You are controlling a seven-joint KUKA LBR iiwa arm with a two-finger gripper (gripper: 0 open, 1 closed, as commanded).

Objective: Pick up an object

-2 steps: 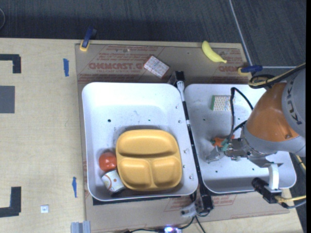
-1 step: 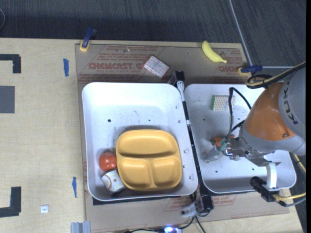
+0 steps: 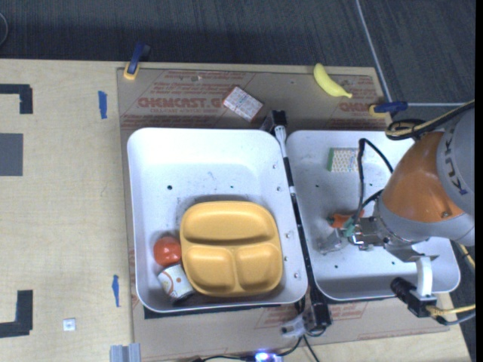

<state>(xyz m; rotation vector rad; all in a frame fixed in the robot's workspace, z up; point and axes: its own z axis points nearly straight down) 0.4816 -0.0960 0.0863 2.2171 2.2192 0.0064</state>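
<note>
My claw (image 3: 336, 236) hangs low in the right bin (image 3: 377, 286), near its left wall, and I cannot tell how it is set or whether it has hold of anything. A small orange object (image 3: 339, 219) lies just above and beside it on the bin floor, close enough that it may be touching, though I cannot be sure. Farther up the same bin sits a small green-dotted square pad (image 3: 343, 160), flat and well apart from my claw. The left bin (image 3: 204, 149) holds a large yellow tray (image 3: 230, 247), smooth plastic with rounded corners and three shallow compartments, upside or open side I cannot judge. Tucked against its left edge are a red ball (image 3: 167, 250) and, below that, a small white and orange cup-like piece (image 3: 174, 280). Both bins are glossy white with rounded rims, meeting along a dark seam in the middle. Beyond them, on the brown cardboard of the desk (image 3: 60, 202), lie a yellow banana (image 3: 330, 81) and a small checked box (image 3: 241, 102). The upper half of the left bin and the lower floor of the right bin give me open room.
</note>
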